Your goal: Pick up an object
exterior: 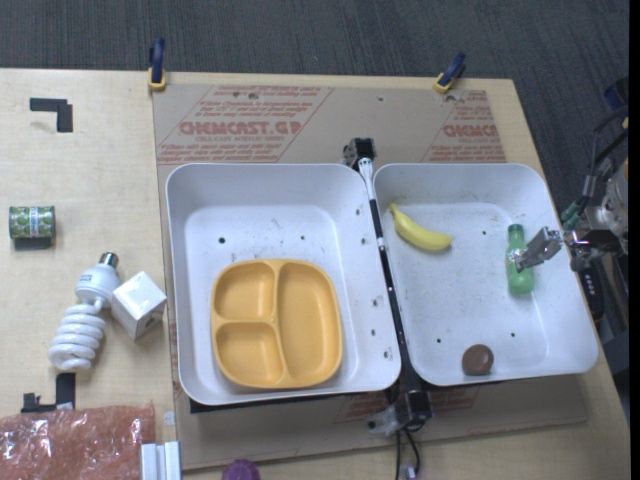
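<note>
The right bin (450, 308) holds a yellow banana (420, 232) near its far left side. A small green bottle (519, 273) lies near its right wall, and a brown round object (477, 359) sits near its front edge. In the left bin (260, 183) lies a yellow divided plate (277, 323). My gripper (537, 249) reaches in over the right bin's right wall. Its metal tip is right above the upper part of the green bottle. The rest of the arm is at the frame's right edge.
On the bench left of the bins lie a spiral light bulb (82, 320), a white cube (138, 304) and a green can (32, 223). A pink mesh bag (75, 443) fills the front left corner. Blue-yellow clamps (156, 64) pin the board's far edge.
</note>
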Available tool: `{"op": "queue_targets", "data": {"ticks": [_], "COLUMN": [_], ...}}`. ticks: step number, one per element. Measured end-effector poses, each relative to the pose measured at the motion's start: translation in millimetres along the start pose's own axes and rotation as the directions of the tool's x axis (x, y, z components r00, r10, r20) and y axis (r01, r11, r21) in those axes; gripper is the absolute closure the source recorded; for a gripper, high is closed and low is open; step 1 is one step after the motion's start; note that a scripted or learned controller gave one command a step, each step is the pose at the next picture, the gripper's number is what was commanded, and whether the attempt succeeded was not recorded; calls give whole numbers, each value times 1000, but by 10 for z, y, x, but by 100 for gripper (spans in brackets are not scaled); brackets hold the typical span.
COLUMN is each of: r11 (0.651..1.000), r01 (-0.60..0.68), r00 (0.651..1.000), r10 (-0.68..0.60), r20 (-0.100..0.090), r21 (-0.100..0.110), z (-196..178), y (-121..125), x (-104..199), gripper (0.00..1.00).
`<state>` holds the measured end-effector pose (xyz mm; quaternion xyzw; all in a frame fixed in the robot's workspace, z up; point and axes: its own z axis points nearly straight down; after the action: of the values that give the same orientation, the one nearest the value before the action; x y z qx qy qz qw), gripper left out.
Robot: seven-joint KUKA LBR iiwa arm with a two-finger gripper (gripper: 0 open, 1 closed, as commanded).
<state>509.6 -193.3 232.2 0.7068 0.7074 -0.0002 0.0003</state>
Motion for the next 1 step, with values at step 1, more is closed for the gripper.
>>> {"op": "queue_targets", "data": {"ticks": [1], "r11": [1000], "r01": [0], "r00": [1000], "r10": [0], "r20": [-6], "r21": [3], "z": [1311], "y": [67], "x": [-264], "gripper": [0]}}
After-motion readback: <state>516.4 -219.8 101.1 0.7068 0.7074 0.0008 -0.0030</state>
